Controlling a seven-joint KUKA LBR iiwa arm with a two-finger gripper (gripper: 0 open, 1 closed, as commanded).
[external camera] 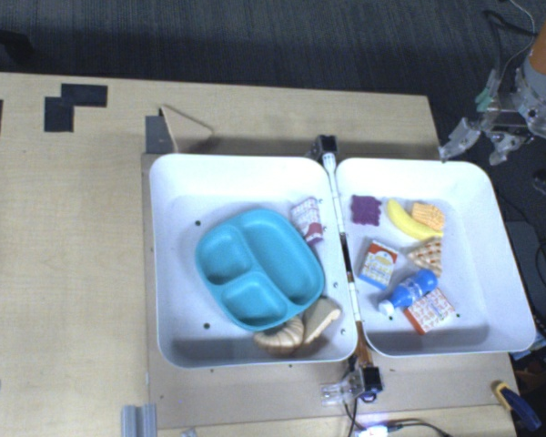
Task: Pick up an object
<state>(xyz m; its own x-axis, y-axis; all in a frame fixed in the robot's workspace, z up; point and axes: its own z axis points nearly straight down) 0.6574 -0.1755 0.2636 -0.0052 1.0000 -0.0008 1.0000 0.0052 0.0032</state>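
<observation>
Blue-and-white printed carton (378, 265), lettering illegible, beside blue bottle (409, 291) in right bin (491, 208).

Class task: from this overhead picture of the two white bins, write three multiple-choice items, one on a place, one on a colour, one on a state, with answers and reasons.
1. Where does the divided plastic tray lie?
A. left bin
B. right bin
C. on the bench

2. What colour is the small bottle in the right bin?
A. red
B. blue
C. green

3. How does the yellow toy banana lie?
A. between the gripper's fingers
B. loose in the right bin
C. on the tray

Answers:
1 A: the tray fills the middle of the left bin.
2 B: its body is blue with a white cap.
3 B: it rests on the bin floor, while the gripper stands beyond that bin's far right corner.
</observation>
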